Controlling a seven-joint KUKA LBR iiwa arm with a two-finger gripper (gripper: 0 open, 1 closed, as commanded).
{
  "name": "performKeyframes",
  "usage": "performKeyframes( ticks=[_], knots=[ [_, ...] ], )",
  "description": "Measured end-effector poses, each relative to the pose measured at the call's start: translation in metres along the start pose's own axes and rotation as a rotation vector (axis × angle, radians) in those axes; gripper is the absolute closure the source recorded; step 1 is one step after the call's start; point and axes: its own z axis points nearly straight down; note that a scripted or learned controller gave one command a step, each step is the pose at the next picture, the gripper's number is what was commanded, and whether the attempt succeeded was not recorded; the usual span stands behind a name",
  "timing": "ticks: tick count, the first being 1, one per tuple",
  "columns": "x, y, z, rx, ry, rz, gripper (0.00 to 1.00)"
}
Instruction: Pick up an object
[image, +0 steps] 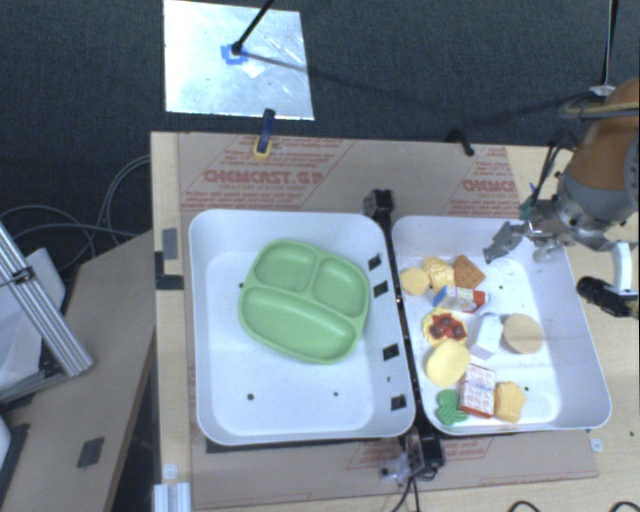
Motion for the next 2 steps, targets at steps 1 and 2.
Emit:
performKeyframes(
  ticks=[1,2],
  knots=[
    [0.0022,0.0076,0.0591,-0.003,-0.001,0.0,0.0],
    [0.0022,0.0113,0.0641,-0.01,-0.002,-0.001,0.0]
  ],
)
